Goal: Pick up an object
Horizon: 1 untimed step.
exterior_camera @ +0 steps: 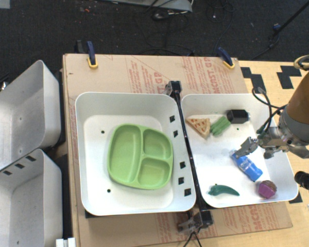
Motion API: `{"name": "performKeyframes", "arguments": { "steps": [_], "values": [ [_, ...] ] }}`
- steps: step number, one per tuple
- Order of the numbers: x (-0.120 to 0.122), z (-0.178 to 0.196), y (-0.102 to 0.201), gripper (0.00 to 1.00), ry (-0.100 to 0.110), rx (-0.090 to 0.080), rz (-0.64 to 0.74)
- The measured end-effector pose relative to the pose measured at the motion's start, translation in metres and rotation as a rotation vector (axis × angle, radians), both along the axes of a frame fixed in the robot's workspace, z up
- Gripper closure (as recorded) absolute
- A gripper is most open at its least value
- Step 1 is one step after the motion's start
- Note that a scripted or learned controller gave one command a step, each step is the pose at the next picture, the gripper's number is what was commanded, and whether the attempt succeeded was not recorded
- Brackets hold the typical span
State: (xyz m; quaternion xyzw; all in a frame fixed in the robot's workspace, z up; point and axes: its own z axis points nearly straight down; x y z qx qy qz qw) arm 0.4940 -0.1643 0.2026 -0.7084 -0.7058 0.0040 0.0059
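Two white bins sit side by side on my table (123,76). Nearest to the camera in the right bin (286,192) there's a dark green pepper-looking thing (224,190) and a purple ball (267,189) off to its right. A bit further back lies a blue bottle (247,167), and my end effector (245,149) hangs right over its far end, maybe touching it; honestly can't tell how its jaws are set. Beyond that, toward the far wall, a pizza slice toy (199,125), a light green piece (220,125) and a black block (237,116). The left bin (87,153) has a green divided plate (140,156).
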Motion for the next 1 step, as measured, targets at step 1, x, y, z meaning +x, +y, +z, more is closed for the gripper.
{"name": "performKeyframes", "arguments": {
  "steps": [1],
  "values": [
    [0.0032,0.0068,0.0006,0.00,-0.013,-0.003,0.004]
  ]
}}
